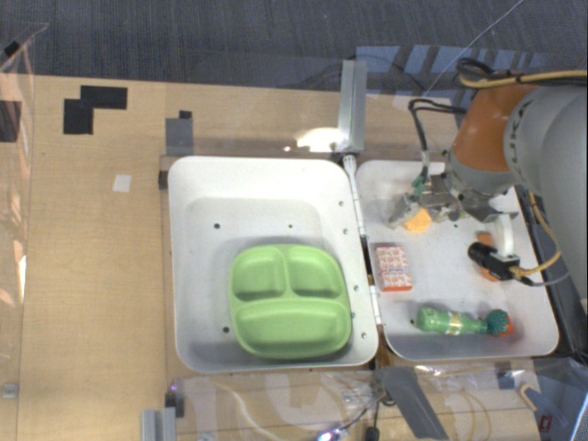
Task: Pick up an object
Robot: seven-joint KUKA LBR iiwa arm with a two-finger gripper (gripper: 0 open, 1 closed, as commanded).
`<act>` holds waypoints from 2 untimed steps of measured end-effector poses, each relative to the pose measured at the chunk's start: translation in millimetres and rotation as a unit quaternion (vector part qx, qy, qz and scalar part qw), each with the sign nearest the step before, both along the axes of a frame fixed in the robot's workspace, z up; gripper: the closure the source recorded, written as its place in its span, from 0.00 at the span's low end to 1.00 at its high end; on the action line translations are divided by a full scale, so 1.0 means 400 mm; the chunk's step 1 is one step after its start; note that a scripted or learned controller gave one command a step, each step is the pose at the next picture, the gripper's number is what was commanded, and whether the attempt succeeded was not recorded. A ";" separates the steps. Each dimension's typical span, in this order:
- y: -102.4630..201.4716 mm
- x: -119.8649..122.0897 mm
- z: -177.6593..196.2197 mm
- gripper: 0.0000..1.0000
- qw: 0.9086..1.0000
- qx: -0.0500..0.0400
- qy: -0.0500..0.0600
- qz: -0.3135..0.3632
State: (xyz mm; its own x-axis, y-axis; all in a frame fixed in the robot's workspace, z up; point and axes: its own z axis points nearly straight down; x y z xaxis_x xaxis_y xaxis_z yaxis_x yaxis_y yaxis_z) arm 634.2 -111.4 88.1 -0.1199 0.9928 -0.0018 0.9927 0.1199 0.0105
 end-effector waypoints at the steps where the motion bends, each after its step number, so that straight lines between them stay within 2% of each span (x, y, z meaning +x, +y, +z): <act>1: 0.005 0.007 0.023 1.00 1.000 0.001 -0.002 0.002; 2: 0.196 0.026 0.238 1.00 1.000 0.001 0.003 0.012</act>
